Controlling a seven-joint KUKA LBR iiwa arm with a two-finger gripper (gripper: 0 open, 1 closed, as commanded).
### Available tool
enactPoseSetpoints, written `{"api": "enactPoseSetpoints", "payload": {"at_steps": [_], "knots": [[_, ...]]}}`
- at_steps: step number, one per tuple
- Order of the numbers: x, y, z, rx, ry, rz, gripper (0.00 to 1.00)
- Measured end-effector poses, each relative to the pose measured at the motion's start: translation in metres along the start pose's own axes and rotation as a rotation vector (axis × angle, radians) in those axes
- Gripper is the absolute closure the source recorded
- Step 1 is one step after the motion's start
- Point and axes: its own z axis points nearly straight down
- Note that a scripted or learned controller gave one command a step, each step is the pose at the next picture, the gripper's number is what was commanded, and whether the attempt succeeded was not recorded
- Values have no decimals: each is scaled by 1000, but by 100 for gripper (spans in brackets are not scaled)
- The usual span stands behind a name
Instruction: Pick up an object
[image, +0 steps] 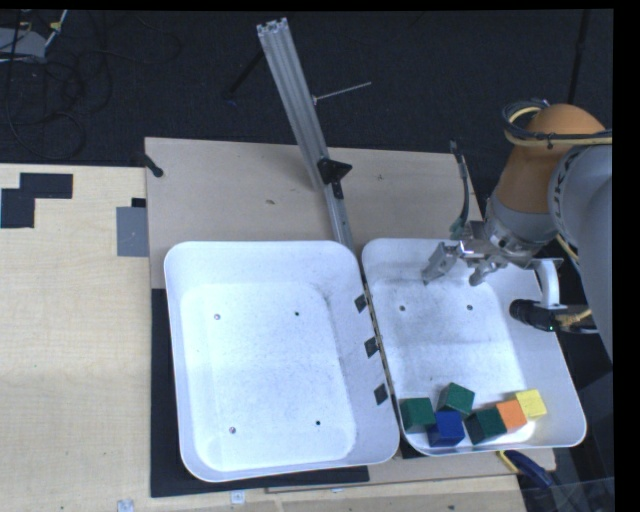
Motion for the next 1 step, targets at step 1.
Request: {"api": "enactPoseSetpoints", "payload": {"at_steps": [1], "knots": [[-28, -57, -33, -3, -2, 7, 0]]}}
